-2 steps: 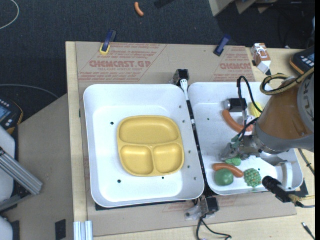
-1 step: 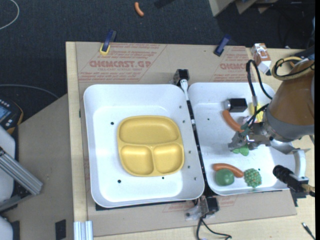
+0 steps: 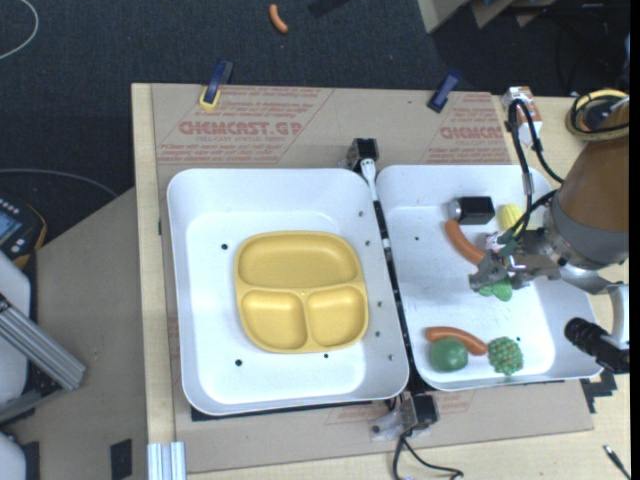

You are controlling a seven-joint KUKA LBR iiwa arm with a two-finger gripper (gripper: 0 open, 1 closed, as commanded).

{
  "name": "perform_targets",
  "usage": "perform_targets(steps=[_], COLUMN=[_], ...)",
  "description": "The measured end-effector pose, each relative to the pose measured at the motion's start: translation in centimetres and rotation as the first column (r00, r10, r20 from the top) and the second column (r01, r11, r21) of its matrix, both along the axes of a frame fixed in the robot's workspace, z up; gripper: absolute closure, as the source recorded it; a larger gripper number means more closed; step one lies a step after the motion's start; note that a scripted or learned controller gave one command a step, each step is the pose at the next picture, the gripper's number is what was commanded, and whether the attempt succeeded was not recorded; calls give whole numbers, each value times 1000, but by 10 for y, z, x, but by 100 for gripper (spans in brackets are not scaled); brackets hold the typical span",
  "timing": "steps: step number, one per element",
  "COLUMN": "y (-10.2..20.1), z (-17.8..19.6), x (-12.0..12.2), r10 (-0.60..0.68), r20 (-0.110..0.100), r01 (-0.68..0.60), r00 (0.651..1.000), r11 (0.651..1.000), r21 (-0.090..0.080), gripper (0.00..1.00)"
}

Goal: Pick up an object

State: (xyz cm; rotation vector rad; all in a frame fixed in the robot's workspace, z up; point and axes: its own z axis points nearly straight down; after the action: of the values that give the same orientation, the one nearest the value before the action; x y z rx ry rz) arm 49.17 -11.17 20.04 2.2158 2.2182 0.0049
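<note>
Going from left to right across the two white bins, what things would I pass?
Yellow divided plate in the left bin → round green toy → broccoli, both near the front of the right bin.

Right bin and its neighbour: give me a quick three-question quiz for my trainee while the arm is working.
1. True or false: the yellow divided tray lies in the right bin.
2. Which thing lies just beside the broccoli piece at the right bin's near edge? A) a round green piece B) a red cup C) a blue spoon
3. What colour is the small piece seen right at the gripper?

Key: 1 false, it lies in the left bin. 2 A. 3 green.
</note>
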Motion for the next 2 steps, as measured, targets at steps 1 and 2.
perform_targets(steps=[1,2], y=[0,13], z=[26,16], x=[1,57], r10=[0,3], r20=[-1,-1], r01=[0,-3], r00=[1000,1000], r11=[1000,1000], r21=[0,1], gripper=[100,100])
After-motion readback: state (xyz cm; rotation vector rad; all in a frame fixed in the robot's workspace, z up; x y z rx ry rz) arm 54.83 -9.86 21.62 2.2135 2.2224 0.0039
